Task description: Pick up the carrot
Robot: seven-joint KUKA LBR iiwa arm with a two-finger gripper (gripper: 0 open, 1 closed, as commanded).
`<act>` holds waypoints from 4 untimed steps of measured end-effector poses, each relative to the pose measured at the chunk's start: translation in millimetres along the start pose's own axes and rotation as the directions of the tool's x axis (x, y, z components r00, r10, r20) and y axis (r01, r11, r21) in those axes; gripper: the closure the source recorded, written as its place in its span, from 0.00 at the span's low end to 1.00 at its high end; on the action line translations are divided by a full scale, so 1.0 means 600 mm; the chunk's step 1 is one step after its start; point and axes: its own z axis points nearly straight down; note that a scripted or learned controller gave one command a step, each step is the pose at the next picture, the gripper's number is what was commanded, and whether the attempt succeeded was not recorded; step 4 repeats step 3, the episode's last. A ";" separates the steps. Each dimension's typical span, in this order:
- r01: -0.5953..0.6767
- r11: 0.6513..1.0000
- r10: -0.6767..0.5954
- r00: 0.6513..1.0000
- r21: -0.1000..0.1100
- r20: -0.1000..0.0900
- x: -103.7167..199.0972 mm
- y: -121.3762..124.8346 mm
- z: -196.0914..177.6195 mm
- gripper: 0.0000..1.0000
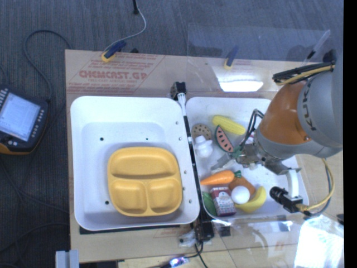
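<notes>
Camera view shows the carrot [218, 177] lying in the right bin [262, 102], not picked up yet, with the claw [237, 156] just above it, and I cannot tell its grip.

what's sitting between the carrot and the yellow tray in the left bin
In the camera view, between the carrot and the yellow tray run bare white bin floor and the two bins' adjoining rims.

**My arm, reaching in from the right**

My grey arm [326, 113] comes in from the right, its orange band [284, 116] just above the wrist. My pincer [237, 156] hangs low, pointing left and downward; I cannot make out its tips.
</notes>
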 end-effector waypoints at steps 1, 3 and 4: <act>-0.150 0.989 0.150 0.989 -0.012 0.005 0.020 -0.048 0.029 0.00; -0.578 0.816 0.578 0.816 0.013 0.004 0.132 -0.048 -0.149 1.00; -0.578 0.816 0.578 0.816 0.013 0.004 0.132 -0.048 -0.149 1.00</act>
